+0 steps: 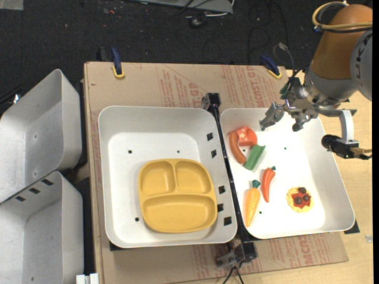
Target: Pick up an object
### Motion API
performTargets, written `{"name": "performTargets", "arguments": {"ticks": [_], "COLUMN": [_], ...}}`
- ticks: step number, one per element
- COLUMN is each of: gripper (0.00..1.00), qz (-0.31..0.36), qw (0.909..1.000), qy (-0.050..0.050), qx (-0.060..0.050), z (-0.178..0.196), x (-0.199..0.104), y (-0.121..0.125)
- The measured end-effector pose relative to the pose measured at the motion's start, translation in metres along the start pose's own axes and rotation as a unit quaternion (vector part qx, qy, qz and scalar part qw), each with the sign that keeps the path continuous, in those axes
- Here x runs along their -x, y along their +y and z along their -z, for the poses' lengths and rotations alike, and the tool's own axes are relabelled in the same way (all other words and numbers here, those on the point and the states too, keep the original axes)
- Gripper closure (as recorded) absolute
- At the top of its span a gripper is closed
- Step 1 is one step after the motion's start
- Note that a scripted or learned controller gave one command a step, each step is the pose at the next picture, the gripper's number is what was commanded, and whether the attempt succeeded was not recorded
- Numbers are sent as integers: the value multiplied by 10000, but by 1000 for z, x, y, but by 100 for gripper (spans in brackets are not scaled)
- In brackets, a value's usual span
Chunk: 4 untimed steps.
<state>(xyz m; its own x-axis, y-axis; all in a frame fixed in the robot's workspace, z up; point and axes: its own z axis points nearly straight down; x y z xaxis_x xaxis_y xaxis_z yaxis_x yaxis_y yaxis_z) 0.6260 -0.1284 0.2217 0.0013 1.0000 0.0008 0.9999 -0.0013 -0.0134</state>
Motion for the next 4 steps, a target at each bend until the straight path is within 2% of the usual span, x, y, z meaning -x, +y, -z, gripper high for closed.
{"name": "performTargets", "arguments": {"ticks": [1, 3, 4], "gripper": [0, 0, 0], "qz": [11, 1, 4], "qw": [10000, 10000, 10000], "qy": [-8, -3, -6], "qx": [67, 39, 57], "z": [8, -113, -130], "x": [0, -4, -4], "y": [3, 9, 9]}}
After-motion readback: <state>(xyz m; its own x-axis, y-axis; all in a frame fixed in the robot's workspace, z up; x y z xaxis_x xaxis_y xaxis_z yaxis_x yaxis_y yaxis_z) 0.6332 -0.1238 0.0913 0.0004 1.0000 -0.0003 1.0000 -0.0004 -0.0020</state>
